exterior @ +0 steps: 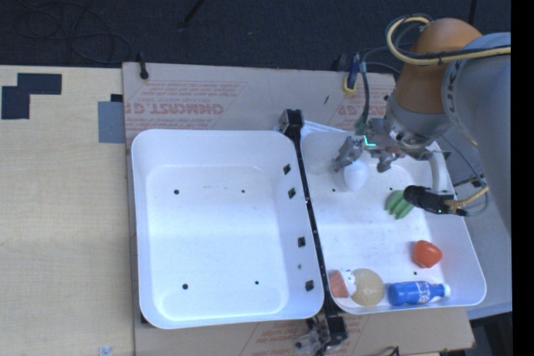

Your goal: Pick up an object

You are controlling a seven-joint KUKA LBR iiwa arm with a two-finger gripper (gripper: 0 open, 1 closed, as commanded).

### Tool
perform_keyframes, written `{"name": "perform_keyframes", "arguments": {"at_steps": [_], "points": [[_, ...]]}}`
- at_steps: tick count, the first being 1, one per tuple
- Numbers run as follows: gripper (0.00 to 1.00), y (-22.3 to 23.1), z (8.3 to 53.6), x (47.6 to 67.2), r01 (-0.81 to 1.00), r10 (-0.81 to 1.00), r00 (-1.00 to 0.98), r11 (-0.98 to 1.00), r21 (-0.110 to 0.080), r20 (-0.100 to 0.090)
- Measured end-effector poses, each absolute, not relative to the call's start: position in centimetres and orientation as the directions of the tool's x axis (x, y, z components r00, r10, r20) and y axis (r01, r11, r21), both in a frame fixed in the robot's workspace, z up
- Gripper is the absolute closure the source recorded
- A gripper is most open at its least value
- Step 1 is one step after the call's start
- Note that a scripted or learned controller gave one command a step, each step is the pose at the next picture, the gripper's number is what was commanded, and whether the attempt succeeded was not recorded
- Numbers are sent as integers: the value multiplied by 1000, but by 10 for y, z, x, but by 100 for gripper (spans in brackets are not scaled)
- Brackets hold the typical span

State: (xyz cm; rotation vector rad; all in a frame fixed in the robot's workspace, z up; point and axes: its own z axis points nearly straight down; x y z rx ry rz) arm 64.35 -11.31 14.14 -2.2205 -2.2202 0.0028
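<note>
Right bin (467, 296), blue bottle (417, 293), red ball (426, 253)

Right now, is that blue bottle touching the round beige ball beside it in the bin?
Apart. The camera view shows a sliver of white bin floor between the blue bottle and the beige ball, which lie side by side along the right bin's near wall.

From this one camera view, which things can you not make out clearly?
1. Gripper: too small and dark against the right bin; the state of its grasp is unclear.
2. White object under the gripper: blends into the white bin, so its shape is unclear, as is any contact.
3. Green object: partly covered by a black part of the arm.
4. Orange piece: partly hidden behind the beige ball.
</note>
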Motion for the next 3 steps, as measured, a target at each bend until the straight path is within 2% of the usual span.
{"name": "perform_keyframes", "arguments": {"at_steps": [1, 2, 3], "points": [[0, -130, 84, 634, 1000, 1000, 1, -1, -8, 0], [0, -83, 110, 644, 1000, 1000, -3, 3, -1, 1], [0, -27, 154, 644, 1000, 1000, -2, 2, -3, 7]]}}
